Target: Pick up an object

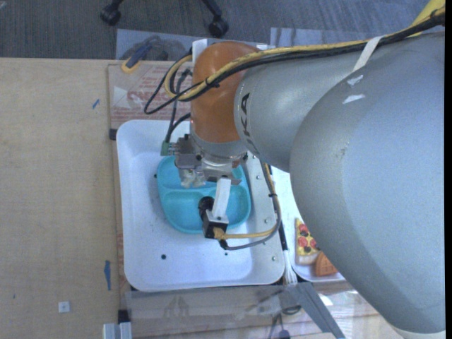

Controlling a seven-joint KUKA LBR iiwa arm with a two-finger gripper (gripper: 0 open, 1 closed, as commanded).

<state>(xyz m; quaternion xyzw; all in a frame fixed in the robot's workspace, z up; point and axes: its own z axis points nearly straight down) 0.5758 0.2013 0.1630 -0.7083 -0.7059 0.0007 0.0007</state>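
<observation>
While the gripper (201,182) sits low over a blue dish (185,214), a grasp is starting.
Finger state: cannot tell. Next, clamp the dish, then lift.

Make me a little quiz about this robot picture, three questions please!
1. True or false: the blue dish lies in the left white bin.
2. What colour is the band above the arm's wrist? A) green B) orange C) purple
3. Fill in: the gripper is right over the ____ dish.

Key: 1 true. 2 B. 3 blue.

Extra hint: something with red and orange patches peeks out in the right bin, mostly hidden by the arm.
</observation>
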